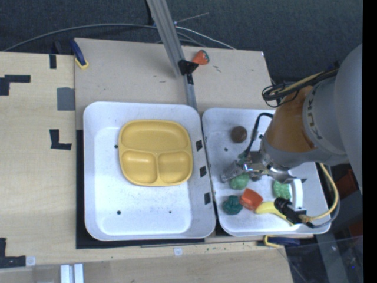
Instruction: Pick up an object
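The right bin (218, 122) holds several small objects. A brown round piece (238, 134) lies near the bin's back. At the front lie a light green lump (239, 182), a dark green piece (232, 205), a red-orange block (251, 198), a yellow banana-shaped piece (268, 208) and a pale green piece (281, 188). My gripper (240, 171) hangs low in this bin, directly over the light green lump and touching or nearly touching its top. The wrist hides part of the bin's right side.
The left bin (100, 158) holds a yellow divided plate (156, 152) toward its back. A grey pole (168, 31) with an orange-tipped clamp (200, 56) stands behind the bins. Cables run along the right bin's right and front rim.
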`<state>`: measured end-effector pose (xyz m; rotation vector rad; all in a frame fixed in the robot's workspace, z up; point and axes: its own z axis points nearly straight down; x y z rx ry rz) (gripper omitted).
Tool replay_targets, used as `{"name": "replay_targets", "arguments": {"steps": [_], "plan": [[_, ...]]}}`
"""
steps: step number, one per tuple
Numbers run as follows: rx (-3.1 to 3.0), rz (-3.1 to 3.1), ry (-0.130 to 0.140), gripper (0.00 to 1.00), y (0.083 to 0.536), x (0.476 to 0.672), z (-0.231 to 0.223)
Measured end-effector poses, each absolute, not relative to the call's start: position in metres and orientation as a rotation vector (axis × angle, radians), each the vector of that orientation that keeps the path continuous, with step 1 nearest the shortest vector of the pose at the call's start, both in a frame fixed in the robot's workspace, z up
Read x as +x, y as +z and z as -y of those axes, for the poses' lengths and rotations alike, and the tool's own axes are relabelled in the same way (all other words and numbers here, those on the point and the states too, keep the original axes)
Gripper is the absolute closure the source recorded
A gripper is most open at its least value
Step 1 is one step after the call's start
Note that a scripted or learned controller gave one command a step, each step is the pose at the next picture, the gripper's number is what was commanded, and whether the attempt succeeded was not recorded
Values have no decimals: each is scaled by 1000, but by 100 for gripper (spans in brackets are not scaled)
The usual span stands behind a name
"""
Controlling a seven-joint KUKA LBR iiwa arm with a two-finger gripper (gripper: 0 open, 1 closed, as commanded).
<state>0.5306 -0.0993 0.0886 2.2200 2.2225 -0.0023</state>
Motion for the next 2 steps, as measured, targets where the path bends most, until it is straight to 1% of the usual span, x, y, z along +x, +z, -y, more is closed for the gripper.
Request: {"name": "replay_targets", "arguments": {"steps": [1, 2], "plan": [[2221, -2224, -2, 100, 99, 531, 99], [2218, -2221, 3, 100, 160, 527, 101]]}}
